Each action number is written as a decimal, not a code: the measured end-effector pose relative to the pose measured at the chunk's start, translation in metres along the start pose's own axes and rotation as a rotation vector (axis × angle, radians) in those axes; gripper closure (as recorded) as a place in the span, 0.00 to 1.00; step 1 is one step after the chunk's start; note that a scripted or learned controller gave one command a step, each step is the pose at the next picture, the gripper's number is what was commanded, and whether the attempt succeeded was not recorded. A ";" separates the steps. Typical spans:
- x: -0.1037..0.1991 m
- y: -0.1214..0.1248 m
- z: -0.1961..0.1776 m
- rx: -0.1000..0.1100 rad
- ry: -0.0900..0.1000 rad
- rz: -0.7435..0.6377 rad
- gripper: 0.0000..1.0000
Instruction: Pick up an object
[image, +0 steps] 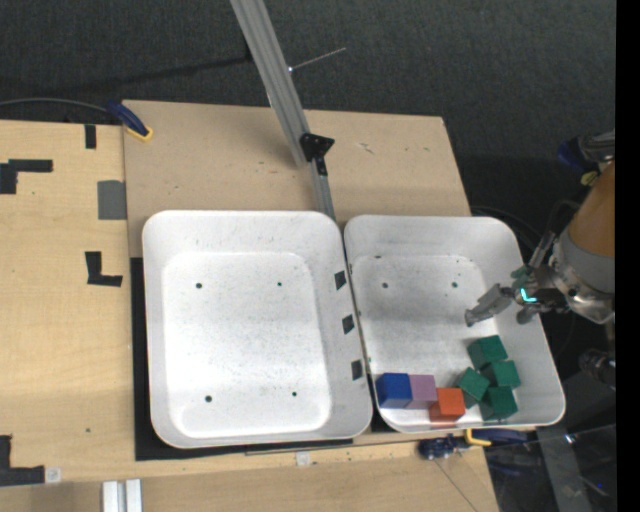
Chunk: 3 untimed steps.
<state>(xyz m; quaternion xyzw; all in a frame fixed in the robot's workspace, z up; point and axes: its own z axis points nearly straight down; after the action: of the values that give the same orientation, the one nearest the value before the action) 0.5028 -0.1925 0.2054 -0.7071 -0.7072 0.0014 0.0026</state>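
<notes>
- Two shallow white plastic bins sit side by side on a pale wooden bench (400, 160); the left bin (245, 335) and the right bin (445, 250) touch along their shared edge.
- All the small blocks lie in the right bin, crowded into its near right corner.
- A blue cube (394, 389) sits nearest the shared edge, with a pale purple cube (423, 387) touching its right side.
- An orange cube (449, 403) lies just right of the purple one, close to the bin's near rim.
- Several dark green blocks (491, 375) cluster to the right of the orange cube, some stacked or leaning on each other; their exact number is hard to tell.
- The grey two-finger gripper (500, 303) reaches in from the right and hangs over the right bin's right side, just above the green cluster in the view.
- Its fingers look spread apart, one grey finger (484, 305) pointing left, and nothing sits between them.
- The arm's orange band (603, 215) shows at the right edge.
- A slanted grey metal pole (285, 85) crosses the bench behind the bins.
</notes>
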 end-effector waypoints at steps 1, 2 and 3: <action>0.000 0.001 -0.002 -0.004 -0.001 -0.001 0.00; 0.006 0.008 0.047 0.001 0.000 -0.001 0.00; 0.004 0.010 0.107 -0.019 -0.010 -0.002 0.00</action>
<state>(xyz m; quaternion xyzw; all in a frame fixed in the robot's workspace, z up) 0.5118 -0.1884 0.0988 -0.7062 -0.7080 -0.0018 -0.0074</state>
